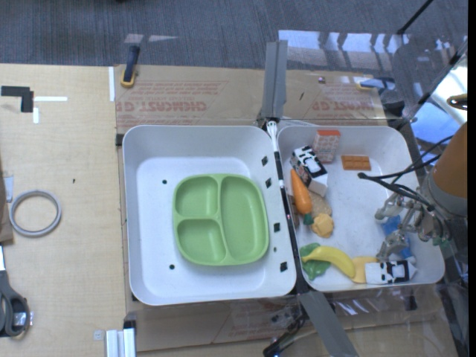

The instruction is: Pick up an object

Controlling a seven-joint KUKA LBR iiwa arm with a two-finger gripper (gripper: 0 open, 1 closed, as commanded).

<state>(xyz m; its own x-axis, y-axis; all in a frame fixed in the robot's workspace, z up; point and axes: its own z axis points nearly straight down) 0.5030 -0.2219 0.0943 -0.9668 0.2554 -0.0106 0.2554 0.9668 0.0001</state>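
My gripper (pixel 396 233) hangs over the right side of the right bin (pixel 349 136), its metal parts just above a small black-and-white object (pixel 394 271) in the bin's near right corner. A yellow banana (pixel 338 259) with a green piece (pixel 312 269) beside it lies along the bin's near edge. An orange carrot (pixel 300 191), a black-and-white cow toy (pixel 308 162), a round tan cookie (pixel 322 223), a pinkish box (pixel 326 141) and an orange bar (pixel 355 162) lie in the left and far part of that bin.
The left bin (pixel 141 199) holds a green divided plate (pixel 222 219). A grey divider (pixel 274 80) runs back from between the bins. A roll of tape (pixel 33 213) lies on the wooden bench at far left. Black cables (pixel 387 175) cross the right bin toward the arm.
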